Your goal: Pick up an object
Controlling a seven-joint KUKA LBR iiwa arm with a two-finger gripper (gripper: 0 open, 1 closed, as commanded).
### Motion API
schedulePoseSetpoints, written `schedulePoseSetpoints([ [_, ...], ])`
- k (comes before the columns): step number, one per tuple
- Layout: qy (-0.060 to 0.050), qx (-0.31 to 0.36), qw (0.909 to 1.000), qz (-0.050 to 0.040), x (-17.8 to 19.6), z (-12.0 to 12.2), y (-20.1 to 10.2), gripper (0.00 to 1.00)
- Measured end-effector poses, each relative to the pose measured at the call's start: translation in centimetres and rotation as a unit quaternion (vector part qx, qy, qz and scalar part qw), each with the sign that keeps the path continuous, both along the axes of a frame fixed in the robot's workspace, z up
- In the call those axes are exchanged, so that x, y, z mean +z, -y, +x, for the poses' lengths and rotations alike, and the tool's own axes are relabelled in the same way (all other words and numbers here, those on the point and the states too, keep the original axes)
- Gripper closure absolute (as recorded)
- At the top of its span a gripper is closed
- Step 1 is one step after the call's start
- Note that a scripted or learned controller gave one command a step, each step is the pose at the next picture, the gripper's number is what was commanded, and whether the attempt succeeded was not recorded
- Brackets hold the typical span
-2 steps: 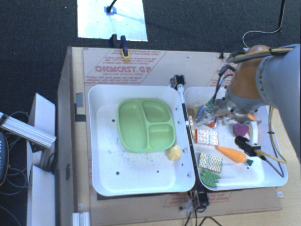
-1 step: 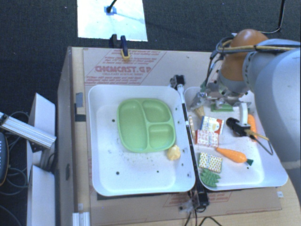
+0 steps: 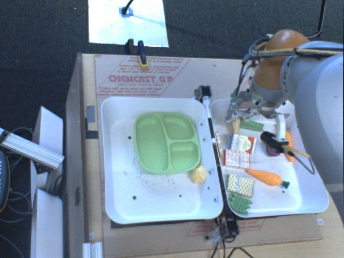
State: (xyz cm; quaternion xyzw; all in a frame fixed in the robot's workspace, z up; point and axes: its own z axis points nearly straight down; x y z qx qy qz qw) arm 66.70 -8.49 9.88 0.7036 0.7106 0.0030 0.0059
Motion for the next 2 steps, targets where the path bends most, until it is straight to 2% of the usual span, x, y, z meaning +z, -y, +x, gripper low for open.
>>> schedulePoseSetpoints([
  [1, -0.003, -0.002, 1.0000, 0.0021, 13.3, -4.0, -4.0, 1.00],
  [2, -0.005, -0.002, 1.0000, 0.0027, 16.2, -8.5, -9.7, 1.00],
])
